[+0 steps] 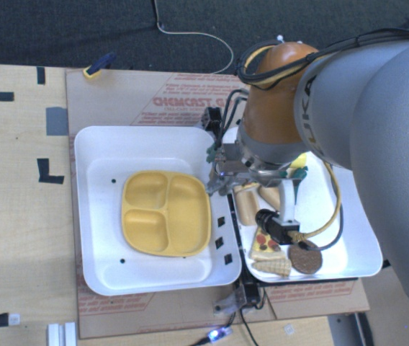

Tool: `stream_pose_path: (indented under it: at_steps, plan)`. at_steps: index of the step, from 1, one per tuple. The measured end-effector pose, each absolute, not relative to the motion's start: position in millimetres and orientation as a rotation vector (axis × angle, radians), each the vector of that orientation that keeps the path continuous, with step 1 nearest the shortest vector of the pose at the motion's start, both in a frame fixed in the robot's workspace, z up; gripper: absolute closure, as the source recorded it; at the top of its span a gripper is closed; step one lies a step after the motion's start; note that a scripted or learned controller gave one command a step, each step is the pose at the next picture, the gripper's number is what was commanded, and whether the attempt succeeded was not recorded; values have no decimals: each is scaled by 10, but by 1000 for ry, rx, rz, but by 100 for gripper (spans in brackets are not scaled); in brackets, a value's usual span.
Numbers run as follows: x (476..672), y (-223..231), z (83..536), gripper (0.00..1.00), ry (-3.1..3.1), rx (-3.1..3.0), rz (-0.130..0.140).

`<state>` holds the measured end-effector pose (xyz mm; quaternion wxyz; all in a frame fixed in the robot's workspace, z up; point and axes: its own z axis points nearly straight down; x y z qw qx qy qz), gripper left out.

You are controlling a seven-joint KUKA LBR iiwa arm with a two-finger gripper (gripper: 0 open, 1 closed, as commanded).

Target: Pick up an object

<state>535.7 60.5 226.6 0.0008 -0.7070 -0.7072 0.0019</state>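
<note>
The right bin [356,254] holds several toy foods. A tan bread roll [245,206] lies near its left wall, and a pizza slice [265,244] sits below it. A brown round cookie [307,259] and a pale waffle wedge [275,267] rest at the front. A green and yellow piece [298,170] shows beside the arm. My gripper [250,184] hangs low over the left part of this bin, right above the roll. The orange wrist and grey arm hide the back of the bin.
In the left bin [93,193] lies a yellow divided plate [166,213]. A black cable with a plug [276,226] loops from the wrist across the right bin. A blue and yellow clip [99,65] sits on the bench at the back left.
</note>
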Motion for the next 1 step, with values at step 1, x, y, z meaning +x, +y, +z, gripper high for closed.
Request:
stream_pose_path:
  at_steps: [1]
  plan:
    - [5533, 717, 2244, 100, -2223, -2218, 2]
